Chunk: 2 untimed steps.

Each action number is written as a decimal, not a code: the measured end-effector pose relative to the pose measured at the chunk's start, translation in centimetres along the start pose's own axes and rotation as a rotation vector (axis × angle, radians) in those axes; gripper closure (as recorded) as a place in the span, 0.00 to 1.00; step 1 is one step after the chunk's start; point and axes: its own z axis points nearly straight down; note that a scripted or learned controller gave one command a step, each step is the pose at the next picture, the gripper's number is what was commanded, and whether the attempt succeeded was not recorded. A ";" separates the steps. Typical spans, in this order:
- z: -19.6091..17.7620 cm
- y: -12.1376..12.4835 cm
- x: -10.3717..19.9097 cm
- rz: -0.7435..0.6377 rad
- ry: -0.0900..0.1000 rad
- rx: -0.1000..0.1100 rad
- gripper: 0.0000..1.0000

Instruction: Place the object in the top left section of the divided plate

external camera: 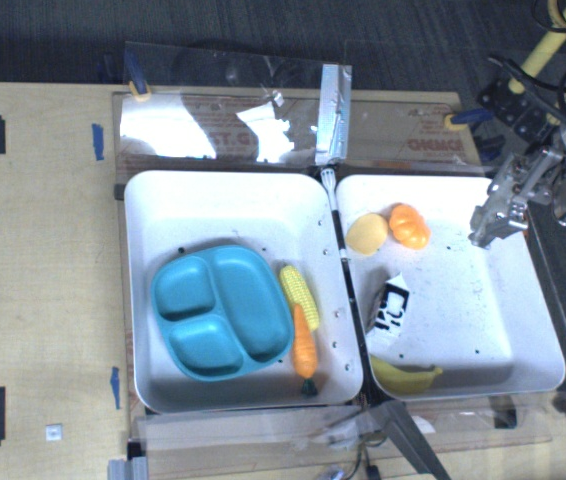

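A blue divided plate (225,313) lies in the left bin (163,208), and its three sections hold nothing. In the right bin (483,308) are a pale yellow round fruit (367,234), an orange fruit (409,225), a black and white carton (391,308) and a banana (405,375). My gripper (488,226) hangs over the right bin's upper right part, about a hand's width right of the orange fruit. I see nothing held in it.
An ear of corn (299,295) and a carrot (305,348) lie in the left bin along the plate's right edge. A raised divider (341,258) separates the two bins. Cables and yellow hoses (553,28) crowd the upper right.
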 end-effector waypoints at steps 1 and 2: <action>15.8 -6.1 -3.2 0.103 0.006 0.002 1.00; 32.6 -11.0 -3.6 0.104 0.009 0.000 1.00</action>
